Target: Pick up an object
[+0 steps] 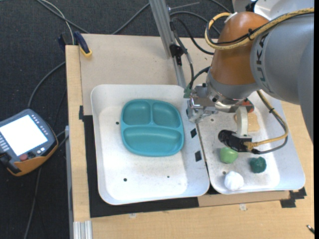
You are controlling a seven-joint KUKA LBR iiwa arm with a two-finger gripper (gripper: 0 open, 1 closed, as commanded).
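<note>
A teal divided plate [151,127] lies in the left bin [107,183]. The right bin [291,176] holds a light green ball [228,155], a dark green lump [257,164], a white rounded thing [233,180], and a pale ring [242,121] beside a tan block [252,123]. My gripper [199,108] hangs low over the rims where the two bins meet, just right of the plate's far corner and up-left of the green ball. The wrist hides its tips, and I see nothing held in it.
The arm's orange and grey body [244,54] covers the far part of the right bin. A metal post [164,24] rises behind the bins. A handheld pendant [22,141] lies on the floor at left. Cables trail across the dark floor.
</note>
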